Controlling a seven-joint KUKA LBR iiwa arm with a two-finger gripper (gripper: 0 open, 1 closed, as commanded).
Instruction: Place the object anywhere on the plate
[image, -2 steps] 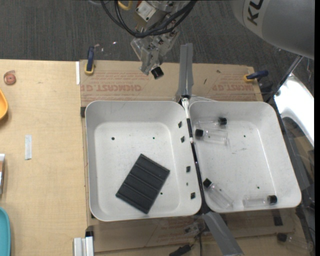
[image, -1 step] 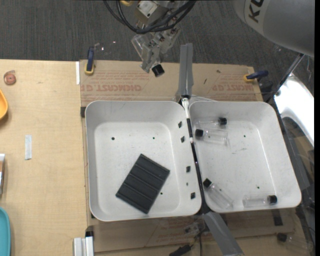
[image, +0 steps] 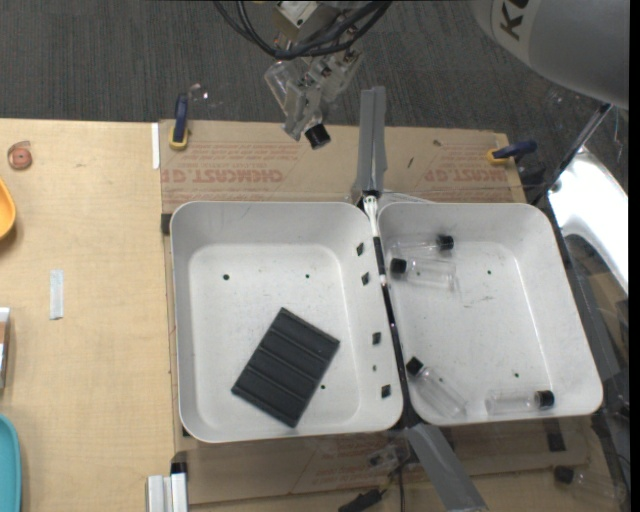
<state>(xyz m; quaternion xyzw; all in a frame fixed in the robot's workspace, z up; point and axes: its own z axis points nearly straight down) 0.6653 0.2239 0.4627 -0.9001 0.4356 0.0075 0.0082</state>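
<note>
Plate (image: 286, 366), dark and ribbed, lies flat on the floor of the left bin (image: 200, 300), toward that bin's near wall. Its long axis runs on a diagonal, from near-left to far-right. Nothing rests on it.

To the right of the plate, across the divider, the right bin (image: 560, 300) holds several clear vials with black caps. Two near vials (image: 515, 403) lie level with the plate along that bin's near wall. Two far vials (image: 428, 270) lie farther back than the plate, close to the divider. Any of these may be the object of the task, and all are well apart from the plate.

Farthest from the camera, well beyond the plate and past the far walls of both bins, the gripper (image: 303, 120) hangs over the cardboard (image: 240, 170). It sits almost straight behind the plate's far-right corner. A small black-tipped piece (image: 318, 136) shows at its lower end. It looks much like a vial cap, but I cannot tell whether it is a held vial or part of the tool, nor whether the grip is closed or spread.

If a vial is in the grip, my judgement is that the coming move is a straight pull toward the camera. The plate's diagonal gives the most room near its middle ribs.
</note>
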